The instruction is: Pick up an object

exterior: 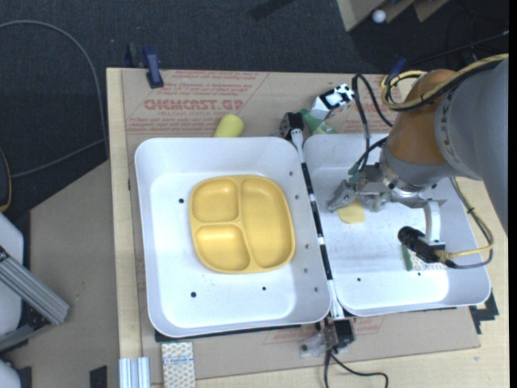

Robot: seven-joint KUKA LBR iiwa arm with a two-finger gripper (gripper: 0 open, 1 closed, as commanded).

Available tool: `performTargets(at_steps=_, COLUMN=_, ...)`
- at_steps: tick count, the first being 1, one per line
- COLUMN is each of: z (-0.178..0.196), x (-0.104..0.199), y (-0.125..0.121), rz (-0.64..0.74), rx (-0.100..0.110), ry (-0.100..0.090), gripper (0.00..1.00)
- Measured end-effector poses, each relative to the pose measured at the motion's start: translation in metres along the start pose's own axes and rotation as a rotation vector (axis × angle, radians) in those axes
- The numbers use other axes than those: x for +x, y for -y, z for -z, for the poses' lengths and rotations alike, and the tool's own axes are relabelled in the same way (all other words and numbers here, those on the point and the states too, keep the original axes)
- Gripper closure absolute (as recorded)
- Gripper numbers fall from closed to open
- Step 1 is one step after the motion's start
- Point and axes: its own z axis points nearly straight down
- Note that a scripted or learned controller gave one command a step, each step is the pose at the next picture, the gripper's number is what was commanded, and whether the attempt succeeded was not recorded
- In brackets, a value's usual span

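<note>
Grey arm [472, 111] with an orange band [416, 132] comes in from the view's right and bends down over the shallow white bin on that side [388, 293], wrist tipped toward the divider between the two bins. Jaws hang low over that bin's upper left part, spread apart and gripping nothing. Small pale yellow lump [351, 213] lies on the bin floor just under and between them, loose. The other shallow white bin [161, 217] holds a yellow three-compartment plastic plate [241, 223], lying flat near its middle. Pale brown board worktop [121, 241] carries red print above the bins: "CHEMCAST GP" in large letters, with smaller red lines around it too fine to read. Yellow stubby cylinder [229, 125] sits on the board just beyond the plate bin's far rim. Blue clamp [151, 65] grips the board's far left corner. Small pale printed packet [178, 363] lies at the near edge, text illegible.
</note>
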Motion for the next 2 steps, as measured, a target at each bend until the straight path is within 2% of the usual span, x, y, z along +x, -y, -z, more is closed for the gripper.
performTargets(at_steps=1, z=0.011, x=0.000, y=-0.001, rz=0.000, rx=-0.004, ry=0.001, gripper=1.00)
performTargets(at_steps=2, z=0.000, x=-0.033, y=0.056, rz=-0.002, rx=-0.001, ry=0.002, gripper=1.00)
